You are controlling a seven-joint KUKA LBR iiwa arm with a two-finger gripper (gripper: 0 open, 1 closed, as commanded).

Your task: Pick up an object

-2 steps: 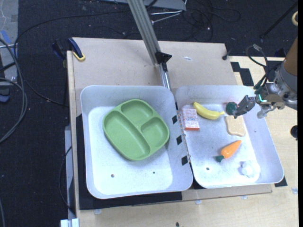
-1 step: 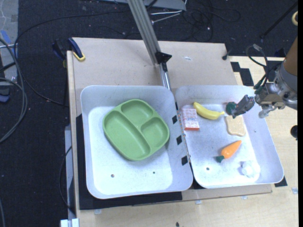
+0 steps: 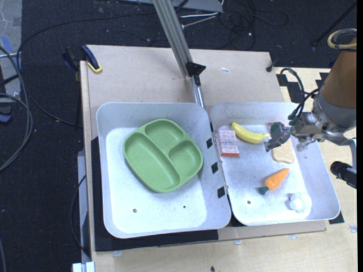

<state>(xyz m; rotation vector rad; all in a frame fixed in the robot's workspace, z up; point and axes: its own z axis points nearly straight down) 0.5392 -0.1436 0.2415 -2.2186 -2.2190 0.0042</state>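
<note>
Two white bins sit side by side on the bench (image 3: 142, 67). Left bin (image 3: 113, 208) holds a green plate (image 3: 163, 154). Right bin (image 3: 317, 205) holds a carton (image 3: 227, 142), banana (image 3: 249, 133), carrot (image 3: 276, 179), bread (image 3: 283, 153) and a white lump (image 3: 295, 202). Over the bread hangs the claw (image 3: 278, 136); whether spread or pressed together, I cannot tell.

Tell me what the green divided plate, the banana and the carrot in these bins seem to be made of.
The green divided plate looks like moulded plastic, matt: even colour, rounded rims, soft sheen. The banana and the carrot look like toy food, probably plastic: flat uniform yellow and orange, smooth surfaces, though foam or rubber cannot be ruled out at this resolution.
</note>
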